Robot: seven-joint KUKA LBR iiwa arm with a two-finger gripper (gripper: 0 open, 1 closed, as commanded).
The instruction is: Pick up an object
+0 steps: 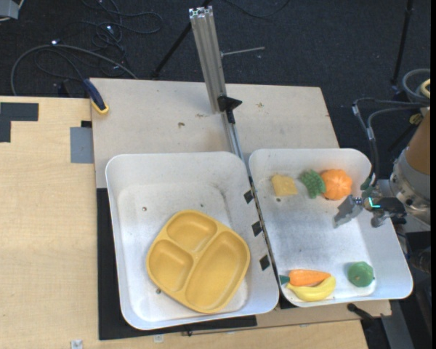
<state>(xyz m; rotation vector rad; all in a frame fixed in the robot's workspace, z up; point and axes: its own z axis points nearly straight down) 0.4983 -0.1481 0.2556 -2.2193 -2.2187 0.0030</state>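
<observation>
Nearest the camera, two white bins sit side by side on a pale wooden bench: the left bin [131, 195] holds a yellow divided plate [197, 259], the right bin [392, 282] a banana [312, 290], carrot [308, 276], green ball [360, 273], yellow block [284, 186], broccoli [312, 183] and orange [336, 184]. The gripper [357, 214] hangs at that bin's right edge, fingers spread, pinching nothing. Beyond stand a metal post [209, 57] and dark floor with cables [73, 53].

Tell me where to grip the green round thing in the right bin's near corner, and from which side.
Grip the green round piece across its middle, coming straight down from above. It looks compact and roundish, so any pair of opposite sides should serve. It lies apart from the carrot and banana, but close to the right bin's corner walls, so a sideways approach looks cramped.
</observation>
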